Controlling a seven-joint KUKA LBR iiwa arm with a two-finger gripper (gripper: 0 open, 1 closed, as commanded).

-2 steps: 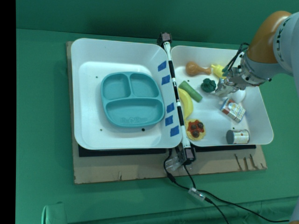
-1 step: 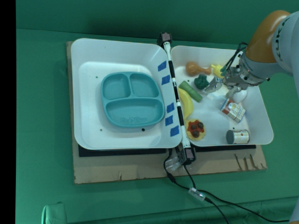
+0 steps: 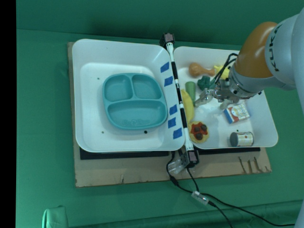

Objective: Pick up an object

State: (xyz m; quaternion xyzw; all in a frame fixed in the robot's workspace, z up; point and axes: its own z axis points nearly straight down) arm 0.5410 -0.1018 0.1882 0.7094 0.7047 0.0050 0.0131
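My gripper (image 3: 211, 99) hangs over the middle of the right bin (image 3: 266, 127), its fingers spread open with nothing between them. Just left of it lie a yellow banana (image 3: 187, 104) and a green piece (image 3: 190, 87). A dark green broccoli-like toy (image 3: 204, 82) sits right above the fingers, beside an orange drumstick (image 3: 200, 70) and a small yellow item (image 3: 219, 71) near the wrist. A small carton (image 3: 236, 113) lies to the right of the gripper. A tart with red berries (image 3: 199, 131) and a tin can (image 3: 242, 138) rest near the bin's front.
The left bin (image 3: 90, 65) holds a teal divided plate (image 3: 135, 101). A divider with blue tape marks (image 3: 172, 94) runs between the bins. Cables (image 3: 204, 201) trail off the bench front over the green cloth.
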